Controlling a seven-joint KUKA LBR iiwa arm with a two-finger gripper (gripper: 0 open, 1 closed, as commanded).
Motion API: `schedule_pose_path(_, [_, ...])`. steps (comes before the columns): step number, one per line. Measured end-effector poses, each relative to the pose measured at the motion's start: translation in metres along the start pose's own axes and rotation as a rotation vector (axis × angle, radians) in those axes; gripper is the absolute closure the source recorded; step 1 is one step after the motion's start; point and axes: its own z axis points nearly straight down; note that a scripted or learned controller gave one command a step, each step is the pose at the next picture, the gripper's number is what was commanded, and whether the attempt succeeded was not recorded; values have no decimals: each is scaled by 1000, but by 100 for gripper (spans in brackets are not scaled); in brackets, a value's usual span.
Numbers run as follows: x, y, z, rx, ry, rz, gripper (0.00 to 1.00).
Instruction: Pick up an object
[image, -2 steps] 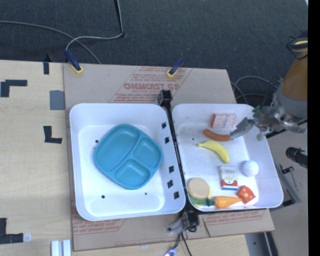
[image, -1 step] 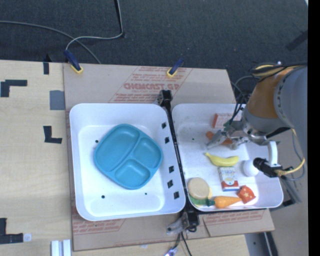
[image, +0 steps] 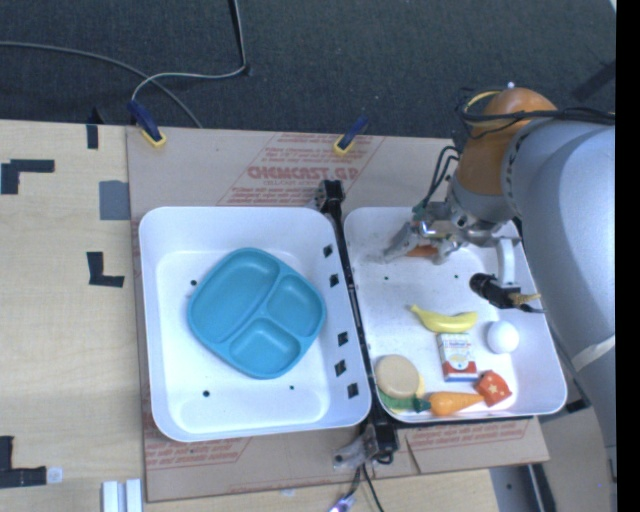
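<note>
Grey metal and an orange band mark the arm, which reaches in from the right over the far part of the right-hand shallow white plastic bin. Its two-finger gripper sits low by the far wall of that bin, pointing left; whether it is wide, narrow or clasping anything I cannot tell, because the tip is a blurred tangle of metal with a small orange-red patch beside it that could be a toy or part of the tool.

Candidates for picking all lie nearer to the viewer than the gripper. Closest is the small yellow plastic banana, near the bin's middle, its long axis running left to right, so it sits nearward and slightly right of the tip. Further toward the near wall are a white egg-shaped ball, a small red-and-white carton, a round tan bun-like disc, an orange toy carrot and a red strawberry-like piece.

My judgement is that a grasp of the banana calls for travel nearward, closing across its short width.

A blue moulded plastic divided plate lies in the left-hand white bin, well apart from the arm. A black fitting at the arm's edge is hard to identify.
</note>
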Motion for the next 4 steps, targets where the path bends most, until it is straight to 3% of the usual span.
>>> schedule_pose_path(1, [7, -61, -1, -2, -1, 1, 0])
schedule_pose_path(2, [-3, -1, 0, 3, 0, 0, 0])
schedule_pose_path(3, [-2, -78, -1, -1, -1, 2, 0])
schedule_pose_path(4, [20, -126, -1, -5, -2, 2, 0])
